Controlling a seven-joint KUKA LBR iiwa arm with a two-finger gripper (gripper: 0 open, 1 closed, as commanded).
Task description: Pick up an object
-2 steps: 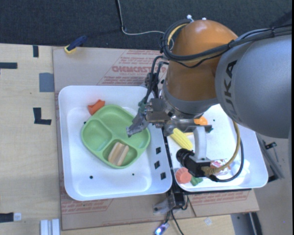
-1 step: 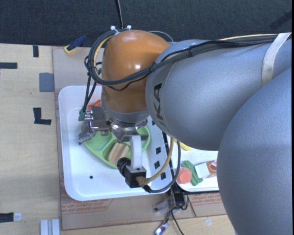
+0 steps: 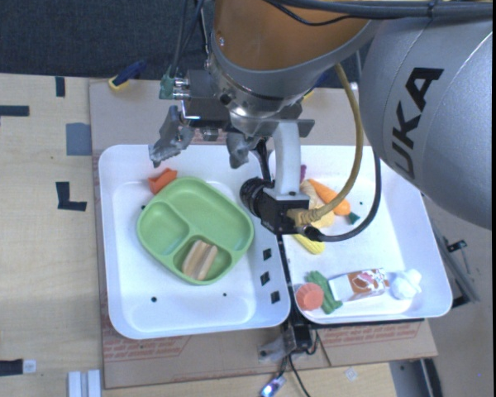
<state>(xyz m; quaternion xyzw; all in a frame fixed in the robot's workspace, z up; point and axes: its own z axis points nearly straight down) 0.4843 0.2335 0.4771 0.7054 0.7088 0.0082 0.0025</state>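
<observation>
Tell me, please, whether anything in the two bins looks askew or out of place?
The green divided plate sits tilted in the left bin, a hot dog in one compartment and an orange piece wedged by its rim. Otherwise nothing stands out.

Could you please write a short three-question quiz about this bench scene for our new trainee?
1. True or false: the green divided plate lies in the left bin.
2. Which bin holds the tube with the white cap? A) left B) right
3. Fill in: the small orange piece lies beside the plate's upper-left ____.

Key: 1 true; 2 B, it lies in the right bin; 3 edge. The claw hangs above the left bin's far side.
</observation>
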